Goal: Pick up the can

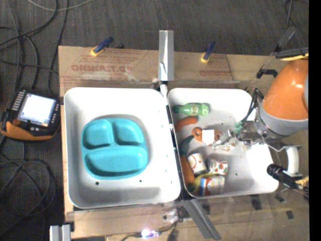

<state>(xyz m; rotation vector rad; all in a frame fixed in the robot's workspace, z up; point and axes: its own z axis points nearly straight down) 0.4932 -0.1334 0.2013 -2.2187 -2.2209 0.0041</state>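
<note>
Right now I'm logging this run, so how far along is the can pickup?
Done: the gripper has reached into the right bin, near its middle. In hand: nothing that I can see between the fingers. Left: the can lies on the bin floor among the clutter, apart from the gripper, so the grasp and lift remain.

can [197, 163] hemmed by clutter against right bin's near-left corner, bare bin floor [251, 172] to its right

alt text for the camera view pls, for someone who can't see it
The arm's gripper hangs over the right bin, which holds a green bottle, cans and other small items. The left bin holds a blue divided plate.
</note>
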